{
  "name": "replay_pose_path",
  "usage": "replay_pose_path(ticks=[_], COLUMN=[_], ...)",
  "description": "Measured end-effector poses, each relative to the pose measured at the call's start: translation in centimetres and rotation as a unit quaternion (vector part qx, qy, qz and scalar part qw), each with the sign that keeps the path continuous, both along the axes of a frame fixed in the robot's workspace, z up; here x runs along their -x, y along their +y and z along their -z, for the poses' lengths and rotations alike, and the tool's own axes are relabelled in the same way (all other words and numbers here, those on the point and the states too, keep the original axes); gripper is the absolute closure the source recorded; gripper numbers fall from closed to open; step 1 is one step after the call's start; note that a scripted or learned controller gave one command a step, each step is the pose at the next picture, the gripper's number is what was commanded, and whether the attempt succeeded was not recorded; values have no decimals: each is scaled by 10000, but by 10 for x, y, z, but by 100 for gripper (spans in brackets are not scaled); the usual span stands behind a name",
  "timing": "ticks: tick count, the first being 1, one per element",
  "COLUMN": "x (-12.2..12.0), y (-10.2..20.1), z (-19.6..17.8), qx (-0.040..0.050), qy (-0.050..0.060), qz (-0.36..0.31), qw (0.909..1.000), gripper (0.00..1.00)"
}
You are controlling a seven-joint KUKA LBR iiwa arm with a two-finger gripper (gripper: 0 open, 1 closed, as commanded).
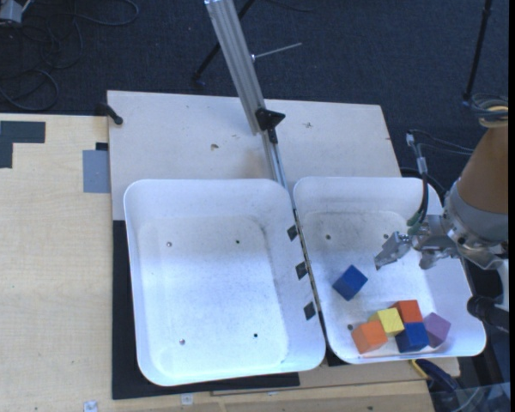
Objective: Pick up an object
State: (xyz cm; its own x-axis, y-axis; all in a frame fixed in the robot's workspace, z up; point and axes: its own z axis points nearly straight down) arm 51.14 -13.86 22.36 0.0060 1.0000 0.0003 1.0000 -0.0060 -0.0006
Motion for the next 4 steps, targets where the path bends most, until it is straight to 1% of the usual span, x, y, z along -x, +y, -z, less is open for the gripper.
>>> replay_pose_path(ticks=[1, 2, 3, 4], x=[-32, -100, -124, -71], y=[32, -5, 1, 39], z=[119, 133, 133, 132], qx=[-14, 7, 1, 0], qy=[46, -7, -4, 1], qz=[-40, -42, -42, -30], qw=[10000, 10000, 10000, 10000], gripper=[0, 0, 0, 0])
